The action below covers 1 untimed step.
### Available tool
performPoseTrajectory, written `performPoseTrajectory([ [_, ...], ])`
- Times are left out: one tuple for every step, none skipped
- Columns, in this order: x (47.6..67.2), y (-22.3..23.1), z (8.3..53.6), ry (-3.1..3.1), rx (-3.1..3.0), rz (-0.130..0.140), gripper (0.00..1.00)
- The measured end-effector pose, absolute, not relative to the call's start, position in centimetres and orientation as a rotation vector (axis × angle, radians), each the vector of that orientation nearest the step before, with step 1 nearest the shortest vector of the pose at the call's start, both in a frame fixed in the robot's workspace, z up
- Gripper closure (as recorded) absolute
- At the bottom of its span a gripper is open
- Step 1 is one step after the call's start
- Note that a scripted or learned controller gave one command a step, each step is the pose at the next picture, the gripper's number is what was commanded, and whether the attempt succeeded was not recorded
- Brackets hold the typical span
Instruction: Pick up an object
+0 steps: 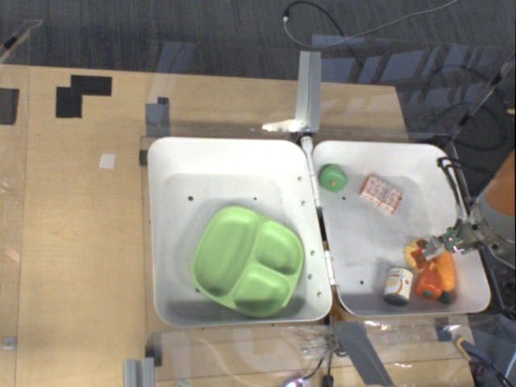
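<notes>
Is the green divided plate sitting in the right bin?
No, the green divided plate lies in the left bin; the right bin holds the small items.

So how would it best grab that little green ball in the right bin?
Probably from straight above, fingers closing across the middle of the green ball. It is round, so any pair of opposite sides would do, but it sits close to the right bin's left wall, so fingers set parallel to that wall look safest.
</notes>
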<state>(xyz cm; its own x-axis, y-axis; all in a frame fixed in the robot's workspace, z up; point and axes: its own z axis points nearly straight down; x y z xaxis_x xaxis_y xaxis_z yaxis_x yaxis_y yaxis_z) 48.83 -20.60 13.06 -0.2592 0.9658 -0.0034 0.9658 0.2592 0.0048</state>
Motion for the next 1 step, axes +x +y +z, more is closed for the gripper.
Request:
performPoseTrajectory([
  [48.87, -12.9, 19.27, 2.557, 1.815, 0.005, 1.0],
])
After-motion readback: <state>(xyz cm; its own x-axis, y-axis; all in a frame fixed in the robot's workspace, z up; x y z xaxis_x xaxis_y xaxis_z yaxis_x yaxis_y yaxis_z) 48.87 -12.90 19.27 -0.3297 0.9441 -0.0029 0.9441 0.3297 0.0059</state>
